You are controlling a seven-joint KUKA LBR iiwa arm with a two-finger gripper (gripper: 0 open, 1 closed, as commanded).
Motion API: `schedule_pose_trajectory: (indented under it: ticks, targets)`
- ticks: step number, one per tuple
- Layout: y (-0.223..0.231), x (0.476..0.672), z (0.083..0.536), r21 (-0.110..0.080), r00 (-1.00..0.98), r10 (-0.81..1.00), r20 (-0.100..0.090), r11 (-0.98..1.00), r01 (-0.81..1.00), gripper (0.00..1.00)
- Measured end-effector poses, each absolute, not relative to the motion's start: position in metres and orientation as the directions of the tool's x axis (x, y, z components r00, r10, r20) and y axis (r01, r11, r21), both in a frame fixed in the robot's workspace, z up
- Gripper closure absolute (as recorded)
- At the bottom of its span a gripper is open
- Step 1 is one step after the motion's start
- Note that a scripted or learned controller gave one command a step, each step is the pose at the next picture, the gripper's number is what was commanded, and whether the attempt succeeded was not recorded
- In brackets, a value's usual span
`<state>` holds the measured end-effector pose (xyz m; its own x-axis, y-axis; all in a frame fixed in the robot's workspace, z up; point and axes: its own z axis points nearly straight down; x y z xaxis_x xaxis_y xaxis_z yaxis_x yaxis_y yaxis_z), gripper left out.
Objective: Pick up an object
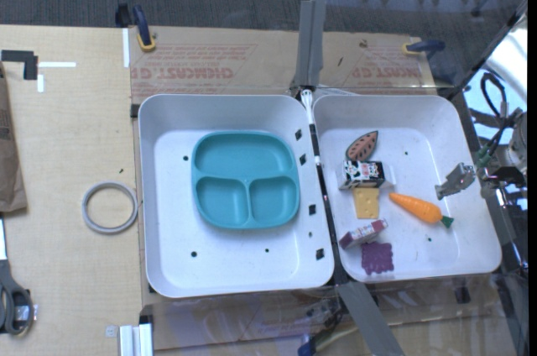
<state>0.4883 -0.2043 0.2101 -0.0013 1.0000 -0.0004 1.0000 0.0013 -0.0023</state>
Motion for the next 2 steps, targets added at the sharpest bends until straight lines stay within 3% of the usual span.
schedule_pose_trajectory:
  ticks: [1,2]
  targets:
    - [-0.209,0.521,0.106,-0.009,0.32,0.947,0.004,-0.32,0.947,0.0]
    - [-0.189,0.521,0.091,-0.004,0.183,0.983,0.0,-0.183,0.983,0.0]
